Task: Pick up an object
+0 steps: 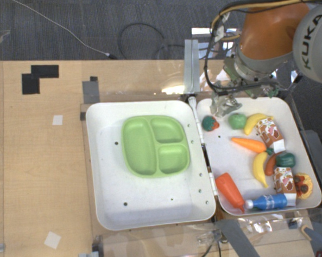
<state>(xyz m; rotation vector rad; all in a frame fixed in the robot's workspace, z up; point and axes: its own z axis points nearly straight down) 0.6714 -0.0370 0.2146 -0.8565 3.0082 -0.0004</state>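
claw (223,106) over our right bin's (303,143) far left corner, we cannot tell its grip, green ball (237,120) just beside, green tray (154,145) in left bin (117,209)

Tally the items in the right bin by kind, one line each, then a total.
Bananas: 2
Carrots: 1
Orange bottles: 1
Blue-and-white bottles: 1
Small printed cartons: 2
Round green items: 3
Other pieces, too small to name: 2
Total: 12
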